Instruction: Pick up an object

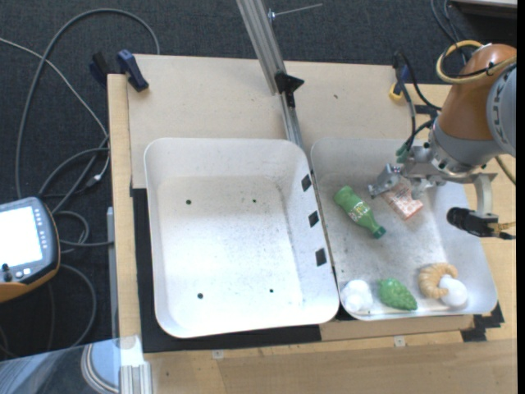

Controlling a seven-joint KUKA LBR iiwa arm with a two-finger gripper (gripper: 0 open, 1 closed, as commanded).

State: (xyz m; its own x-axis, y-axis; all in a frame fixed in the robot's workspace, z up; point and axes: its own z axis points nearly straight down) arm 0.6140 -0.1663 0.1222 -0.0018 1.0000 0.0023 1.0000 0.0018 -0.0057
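Reaching: the grey arm (480,105) comes in from three o'clock and bends down over the right-hand bin.
Counter: the counter (205,97) carries two white bins side by side.
Left bin: the left bin (164,162) takes the nine o'clock half.
Right bin: the right bin (344,245) holds all the loose things.
Jaws: the gripper (402,189) sits low at about one o'clock in the right bin; whether the jaws are spread or closed I cannot tell, nor whether they grip anything.
Pink packet: the pink packet (408,206) lies just beside the jaws at their five o'clock side, partly under them, likely the target.
Green bottle: the green bottle (358,211) lies on its side at nine o'clock from the jaws, long axis running ten to four o'clock.
Pastry: a tan pastry (432,277) sits near the six o'clock rim, touching a white ball (454,289).
Green lump: a green lump (397,295) rests beside a white round thing (357,295).
Next move: judged, a short drop toward five o'clock.
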